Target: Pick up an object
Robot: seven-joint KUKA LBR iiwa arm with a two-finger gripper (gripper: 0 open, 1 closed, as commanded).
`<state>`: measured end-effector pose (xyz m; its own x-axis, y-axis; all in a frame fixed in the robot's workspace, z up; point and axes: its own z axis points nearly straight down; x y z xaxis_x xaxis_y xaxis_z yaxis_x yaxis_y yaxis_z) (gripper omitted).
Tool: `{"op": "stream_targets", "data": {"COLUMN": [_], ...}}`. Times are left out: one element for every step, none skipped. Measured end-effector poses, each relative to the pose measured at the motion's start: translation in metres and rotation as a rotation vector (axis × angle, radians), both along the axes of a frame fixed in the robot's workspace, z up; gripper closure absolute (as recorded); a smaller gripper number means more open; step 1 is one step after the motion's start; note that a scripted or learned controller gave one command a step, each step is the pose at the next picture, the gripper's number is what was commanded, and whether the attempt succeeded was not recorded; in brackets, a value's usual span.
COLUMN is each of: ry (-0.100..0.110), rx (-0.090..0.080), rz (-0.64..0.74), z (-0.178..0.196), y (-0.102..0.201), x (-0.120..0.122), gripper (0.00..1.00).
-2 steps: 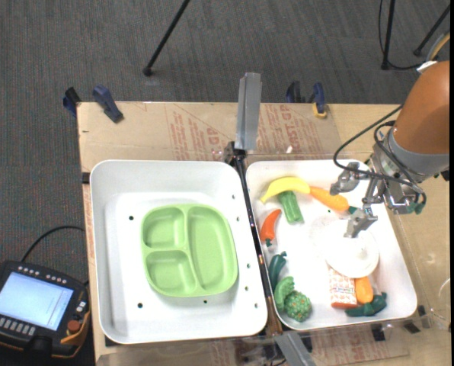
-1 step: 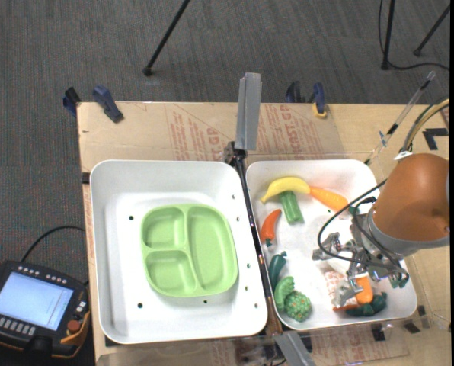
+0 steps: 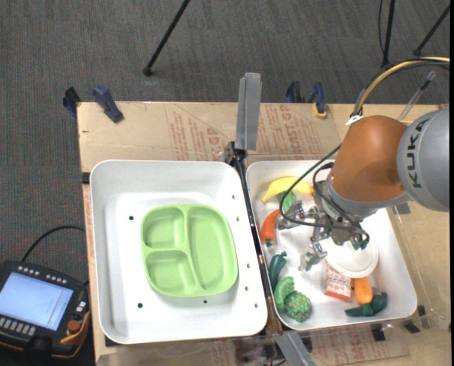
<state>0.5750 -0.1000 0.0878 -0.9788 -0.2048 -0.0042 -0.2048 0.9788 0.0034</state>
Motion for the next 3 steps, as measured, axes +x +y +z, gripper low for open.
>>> {"op": "stream_targets", "data": {"ry": [0.0, -0.002, 0.002], "rx": [-0.002, -0.004, -0.002], "rz": [0.001, -0.048, -0.023], "z": [0.001, 0.002, 0.0], "y": [0.021, -0.034, -0.022], "x": [0.07, 0.07, 0.02], "gripper": [0.0, 0.0, 0.0]}}
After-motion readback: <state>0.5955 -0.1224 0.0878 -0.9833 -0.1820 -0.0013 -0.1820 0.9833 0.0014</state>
